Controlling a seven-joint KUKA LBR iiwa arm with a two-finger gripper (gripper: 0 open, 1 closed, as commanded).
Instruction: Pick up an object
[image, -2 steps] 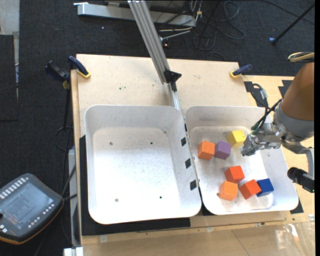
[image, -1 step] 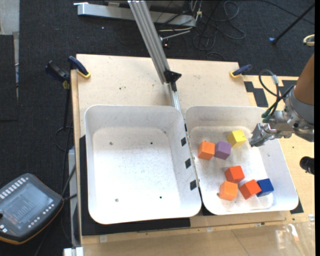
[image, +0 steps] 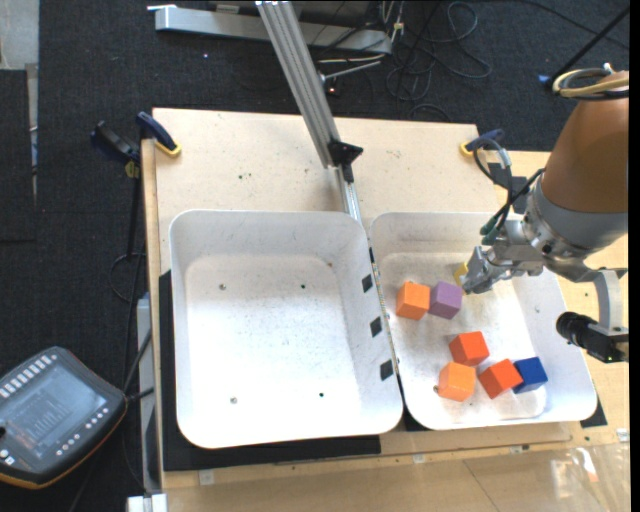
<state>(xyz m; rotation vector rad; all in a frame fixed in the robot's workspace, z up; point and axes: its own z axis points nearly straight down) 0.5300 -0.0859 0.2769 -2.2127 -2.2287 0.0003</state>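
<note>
Inside right bin (image: 566, 300): five blocks (image: 470, 347).

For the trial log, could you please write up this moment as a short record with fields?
bins: two white bins side by side, left bin and right bin
right bin contents: purple cube touching an orange cube; nearer the front, three orange cubes and a blue cube
hand: low over the right bin, just right of the purple cube
grasp: nothing seen between its fingers
arm: reaches in from the right
</note>
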